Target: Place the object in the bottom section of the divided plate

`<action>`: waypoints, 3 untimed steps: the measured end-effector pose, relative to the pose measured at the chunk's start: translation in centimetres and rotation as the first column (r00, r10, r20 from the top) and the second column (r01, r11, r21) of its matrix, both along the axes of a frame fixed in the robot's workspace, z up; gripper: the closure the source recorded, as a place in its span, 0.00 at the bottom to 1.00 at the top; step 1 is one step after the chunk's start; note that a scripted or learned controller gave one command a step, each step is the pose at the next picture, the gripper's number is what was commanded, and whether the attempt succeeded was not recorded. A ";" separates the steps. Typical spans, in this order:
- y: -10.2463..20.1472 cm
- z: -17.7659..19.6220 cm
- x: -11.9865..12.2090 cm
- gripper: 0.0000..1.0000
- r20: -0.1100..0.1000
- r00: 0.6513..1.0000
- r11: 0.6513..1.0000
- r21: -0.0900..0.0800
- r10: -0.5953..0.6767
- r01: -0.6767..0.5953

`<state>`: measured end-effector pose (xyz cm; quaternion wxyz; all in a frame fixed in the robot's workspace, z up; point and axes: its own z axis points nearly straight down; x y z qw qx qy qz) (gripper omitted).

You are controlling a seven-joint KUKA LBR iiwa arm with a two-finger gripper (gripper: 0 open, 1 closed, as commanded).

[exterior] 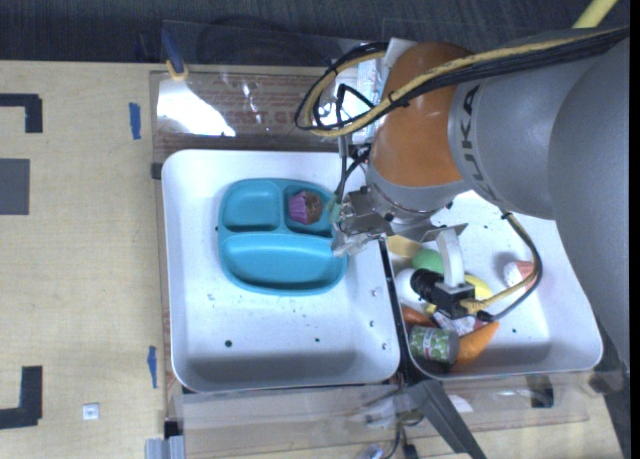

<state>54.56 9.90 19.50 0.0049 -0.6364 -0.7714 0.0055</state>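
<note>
A blue divided plate [275,257] lies in the left white bin [270,337], with two small sections at the top and one wide section at the bottom. A purple and brown object [303,208] rests in the plate's top right section. My gripper [348,231] hangs low at the plate's right rim, just right of that object and above the wall between the bins. The orange band and grey arm hide much of what lies behind it.
The right bin [560,337] holds several toy foods: a yellow piece [403,244], a green piece [428,259], an orange piece [478,339], a green-labelled can [431,344] and a red and white piece [517,272]. Cables loop over the arm.
</note>
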 end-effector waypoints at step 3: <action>-11.4 10.4 0.6 1.00 0.014 0.463 0.463 0.000 0.886 -0.886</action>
